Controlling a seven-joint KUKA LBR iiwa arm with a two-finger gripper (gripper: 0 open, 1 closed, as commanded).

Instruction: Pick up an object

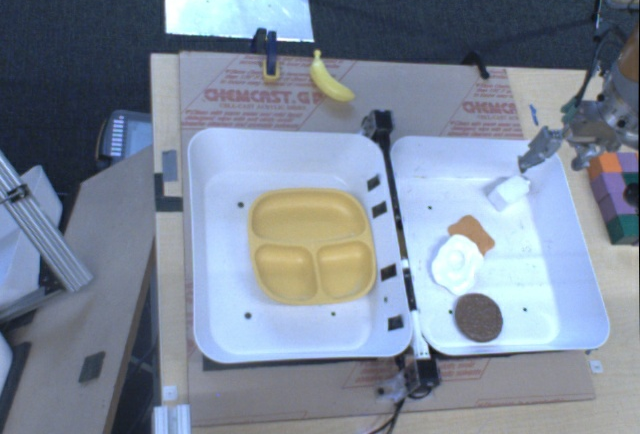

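Note:
The right bin (575, 222) holds a small white block (508, 190) near its far edge. Below it lie an orange slice (472, 232), a white fried egg toy (456, 264) and a round brown cookie (479, 317). My gripper (560, 154) hovers over the bin's far right corner, just up and right of the white block. Its two fingers (537, 150) stand apart, open, with nothing between them.
The left bin (215, 222) carries a yellow divided plate (308, 244). A toy banana (330, 80) lies on the bench behind the bins, beside a yellow-and-blue clamp (268, 57). Coloured blocks (615, 192) stand off the right bin's right side.

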